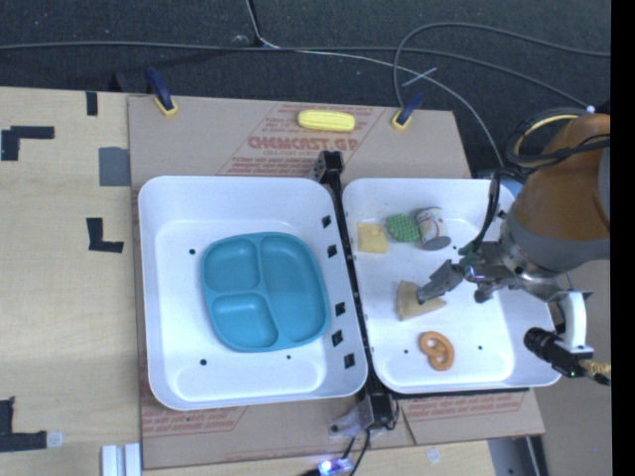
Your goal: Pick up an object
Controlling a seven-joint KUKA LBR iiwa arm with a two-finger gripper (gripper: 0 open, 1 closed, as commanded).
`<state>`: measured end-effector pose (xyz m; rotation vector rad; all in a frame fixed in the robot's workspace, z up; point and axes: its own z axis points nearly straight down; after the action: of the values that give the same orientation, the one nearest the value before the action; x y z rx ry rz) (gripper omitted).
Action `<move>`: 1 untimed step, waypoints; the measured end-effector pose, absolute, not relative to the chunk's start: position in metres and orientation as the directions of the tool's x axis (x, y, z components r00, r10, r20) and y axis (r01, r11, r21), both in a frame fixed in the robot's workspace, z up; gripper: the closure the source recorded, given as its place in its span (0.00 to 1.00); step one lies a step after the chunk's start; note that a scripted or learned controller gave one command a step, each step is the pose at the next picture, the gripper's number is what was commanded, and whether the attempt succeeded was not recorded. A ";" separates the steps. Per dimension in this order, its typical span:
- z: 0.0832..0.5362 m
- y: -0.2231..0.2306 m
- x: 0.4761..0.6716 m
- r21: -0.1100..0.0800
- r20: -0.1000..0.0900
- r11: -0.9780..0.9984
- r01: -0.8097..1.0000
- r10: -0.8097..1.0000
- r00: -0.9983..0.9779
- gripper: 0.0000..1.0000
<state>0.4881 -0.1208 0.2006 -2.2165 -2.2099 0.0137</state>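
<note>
Grey arm (556,216), orange-banded wrist
A bulky orange band caps grey metal; black cables loop around it, and a dark slender two-finger gripper (434,290) projects forward.

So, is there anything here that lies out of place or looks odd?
One thing: a yellow banana-like toy lies on the cardboard behind the bins, outside both. The small can in the right bin lies on its side. Nothing looks spilled or broken.
</note>
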 end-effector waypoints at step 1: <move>0.206 -0.121 0.491 -0.002 0.000 0.001 1.000 1.000 -0.001 0.00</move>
<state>0.4910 -0.1205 0.2063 -2.2191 -2.2212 0.0023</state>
